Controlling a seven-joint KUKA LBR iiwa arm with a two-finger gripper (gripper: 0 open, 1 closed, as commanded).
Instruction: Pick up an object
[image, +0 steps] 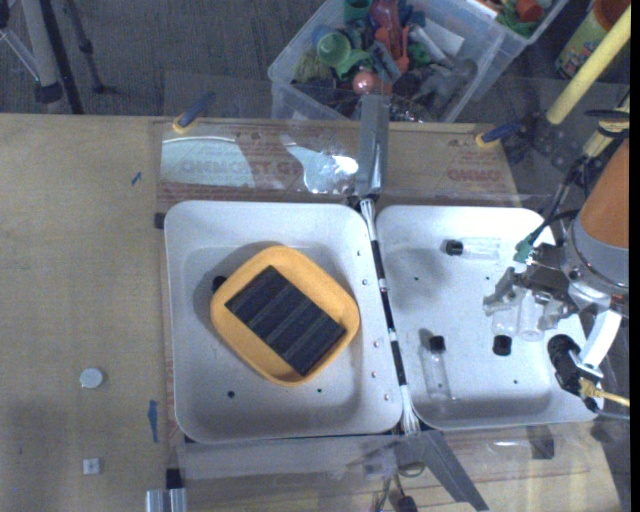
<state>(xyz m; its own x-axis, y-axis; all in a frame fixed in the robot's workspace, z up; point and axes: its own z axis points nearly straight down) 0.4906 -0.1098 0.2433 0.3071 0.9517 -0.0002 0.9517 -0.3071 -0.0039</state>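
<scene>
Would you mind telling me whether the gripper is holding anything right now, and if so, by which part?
It cannot be told: the gripper sits over the right white bin beside a small black-capped clear vial, but the hold is unclear.

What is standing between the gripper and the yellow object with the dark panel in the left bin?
The raised rims where both bins meet lie between them. The gripper is over the right bin, the yellow object in the left bin. Nothing covers the object.

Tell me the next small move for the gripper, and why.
Probably a short drop straight down. The gripper sits over the right bin with nothing visibly held, and a small dark piece lies just below it in this view.
</scene>
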